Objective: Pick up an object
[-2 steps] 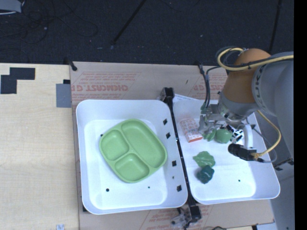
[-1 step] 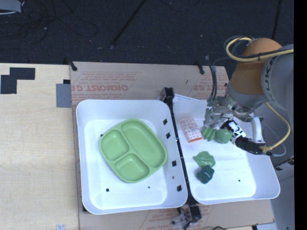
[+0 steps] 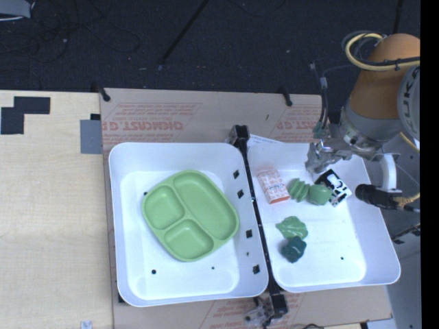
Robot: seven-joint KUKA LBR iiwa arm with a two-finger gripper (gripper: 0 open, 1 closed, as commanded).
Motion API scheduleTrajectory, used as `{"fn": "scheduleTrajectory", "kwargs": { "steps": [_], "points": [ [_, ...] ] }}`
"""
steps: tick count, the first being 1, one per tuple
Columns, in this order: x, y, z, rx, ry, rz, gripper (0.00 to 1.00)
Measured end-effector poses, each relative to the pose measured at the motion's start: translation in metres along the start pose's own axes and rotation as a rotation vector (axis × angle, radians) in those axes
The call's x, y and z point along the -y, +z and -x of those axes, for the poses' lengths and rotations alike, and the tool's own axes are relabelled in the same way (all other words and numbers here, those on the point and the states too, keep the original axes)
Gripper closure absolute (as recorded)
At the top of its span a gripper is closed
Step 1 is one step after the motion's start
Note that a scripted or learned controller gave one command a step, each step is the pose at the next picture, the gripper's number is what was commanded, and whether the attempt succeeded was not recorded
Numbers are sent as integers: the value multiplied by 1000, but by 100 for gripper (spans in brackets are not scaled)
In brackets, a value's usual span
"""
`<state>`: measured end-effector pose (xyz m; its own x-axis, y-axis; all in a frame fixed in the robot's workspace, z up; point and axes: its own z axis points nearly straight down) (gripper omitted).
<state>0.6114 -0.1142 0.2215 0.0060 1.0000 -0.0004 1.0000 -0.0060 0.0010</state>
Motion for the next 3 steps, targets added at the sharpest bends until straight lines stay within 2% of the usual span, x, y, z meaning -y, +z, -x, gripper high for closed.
{"fn": "scheduleTrajectory", "kwargs": {
  "steps": [1, 2, 3],
  "points": [
    [0, -17, 1, -1, -1, -1, 100],
    [27, -4, -45, -2, -9, -7, 100],
    [53, -14, -91, -2, -10, -6, 100]
  ]
}}
